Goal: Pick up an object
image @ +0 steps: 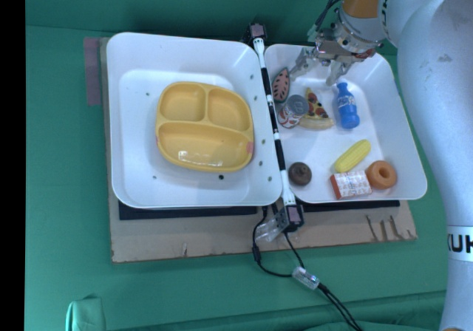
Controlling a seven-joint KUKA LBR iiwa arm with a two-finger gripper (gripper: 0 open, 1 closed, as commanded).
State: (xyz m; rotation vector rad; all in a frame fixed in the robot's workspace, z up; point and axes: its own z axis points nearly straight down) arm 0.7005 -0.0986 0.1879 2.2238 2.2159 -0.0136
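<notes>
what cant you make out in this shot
- Camera view: label on the small can, too small to read.
- Camera view: print on the red-and-white packet, blurred.
- Camera view: the arm, cut off by the top and right edges.

We see a robotics lab: a KUKA arm [432, 63] over a green-draped surface [66, 174], two white bins [133, 56] on cardboard [185, 237], toy food, loose cables [295, 263].

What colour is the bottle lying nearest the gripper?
Blue, with a lighter label; the bottle shows clearly in the camera view, just below the gripper.
</notes>
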